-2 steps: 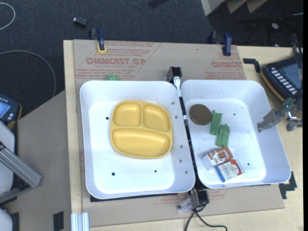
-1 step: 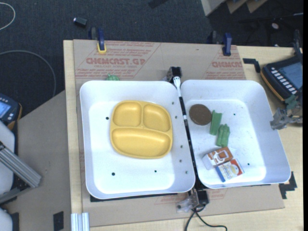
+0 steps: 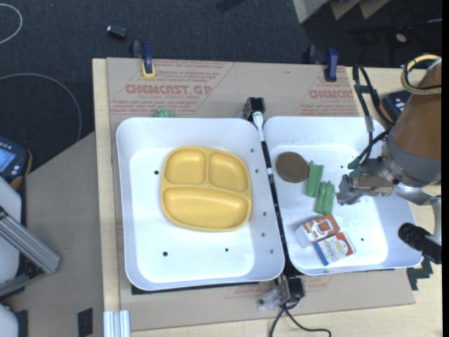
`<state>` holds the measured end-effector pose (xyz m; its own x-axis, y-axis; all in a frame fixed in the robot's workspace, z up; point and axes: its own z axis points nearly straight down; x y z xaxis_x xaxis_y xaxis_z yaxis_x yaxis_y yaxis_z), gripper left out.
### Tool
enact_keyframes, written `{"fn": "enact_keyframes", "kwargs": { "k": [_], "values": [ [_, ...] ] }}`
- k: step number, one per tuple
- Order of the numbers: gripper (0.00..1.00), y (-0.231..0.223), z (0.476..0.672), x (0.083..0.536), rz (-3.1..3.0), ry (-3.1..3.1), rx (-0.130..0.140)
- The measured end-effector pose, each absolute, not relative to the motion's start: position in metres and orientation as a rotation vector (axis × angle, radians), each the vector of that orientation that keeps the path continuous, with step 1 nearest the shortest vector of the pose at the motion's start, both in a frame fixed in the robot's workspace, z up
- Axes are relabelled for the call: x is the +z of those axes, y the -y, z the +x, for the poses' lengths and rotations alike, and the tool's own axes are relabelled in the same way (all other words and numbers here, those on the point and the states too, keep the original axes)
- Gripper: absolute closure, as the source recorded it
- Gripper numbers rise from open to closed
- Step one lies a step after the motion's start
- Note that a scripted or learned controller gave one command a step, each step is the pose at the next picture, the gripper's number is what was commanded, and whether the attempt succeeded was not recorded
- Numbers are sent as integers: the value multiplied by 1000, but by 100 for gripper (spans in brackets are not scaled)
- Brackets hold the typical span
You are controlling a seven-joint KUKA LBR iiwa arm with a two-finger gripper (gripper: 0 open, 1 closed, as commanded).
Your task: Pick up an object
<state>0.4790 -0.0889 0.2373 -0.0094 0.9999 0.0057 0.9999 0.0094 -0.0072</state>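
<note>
The right bin [image 3: 365, 135] holds a brown disc [image 3: 292, 166], two green blocks [image 3: 320, 187] lying side by side, and a small red, white and blue packet [image 3: 326, 238] near its front. My gripper [image 3: 349, 192] hangs low over the right bin's middle, just right of the green blocks. Nothing shows between it and the bin floor. The grey arm with its orange band [image 3: 421, 121] comes in from the right.
The left bin [image 3: 140, 209] carries a yellow divided plate [image 3: 206, 187]. A black bar [image 3: 265, 167] runs between the two bins. Blue clamps [image 3: 146, 60] hold the cardboard-covered bench at the back. Cables [image 3: 365, 104] trail over the right bin's far corner.
</note>
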Motion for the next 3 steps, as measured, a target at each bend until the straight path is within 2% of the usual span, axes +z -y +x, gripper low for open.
{"fn": "enact_keyframes", "kwargs": {
  "k": [1,2,3],
  "values": [
    [100,25,481,340,-2216,2238,-16],
    [100,-29,479,288,-2209,2224,6],
    [100,-58,481,412,-2222,2233,-21]
  ]
}}
